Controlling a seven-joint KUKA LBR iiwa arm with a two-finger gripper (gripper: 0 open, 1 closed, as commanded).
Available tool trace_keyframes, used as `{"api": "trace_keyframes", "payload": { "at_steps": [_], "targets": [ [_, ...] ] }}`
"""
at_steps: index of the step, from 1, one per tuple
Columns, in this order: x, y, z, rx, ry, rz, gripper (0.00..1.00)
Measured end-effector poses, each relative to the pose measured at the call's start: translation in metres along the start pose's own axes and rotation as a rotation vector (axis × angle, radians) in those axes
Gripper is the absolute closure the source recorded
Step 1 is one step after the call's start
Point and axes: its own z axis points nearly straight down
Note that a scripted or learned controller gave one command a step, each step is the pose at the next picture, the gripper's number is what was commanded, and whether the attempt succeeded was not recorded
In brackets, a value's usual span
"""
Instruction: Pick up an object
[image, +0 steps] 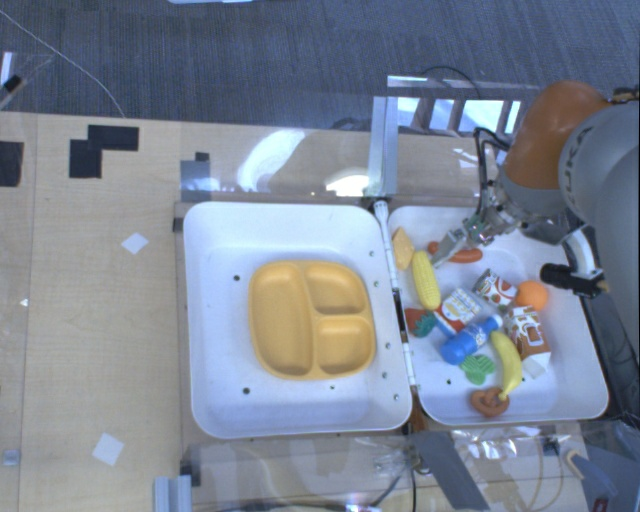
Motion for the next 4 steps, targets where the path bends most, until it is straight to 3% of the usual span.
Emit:
{"api": "trace_keyframes", "payload": {
  "at_steps": [1,2,3,4],
  "targets": [
    [0.027,0.017,-0.046,-0.007,-0.020,-0.023,0.00],
    [0.008,0.006,-0.006,0.000,-0.010,0.039,0.00],
    [0.044,0.003,0.010,0.000,-0.016,0.006,0.00],
    [0.043,0.006,-0.005,-0.010,-0.024,0.002,1.00]
  ]
}}
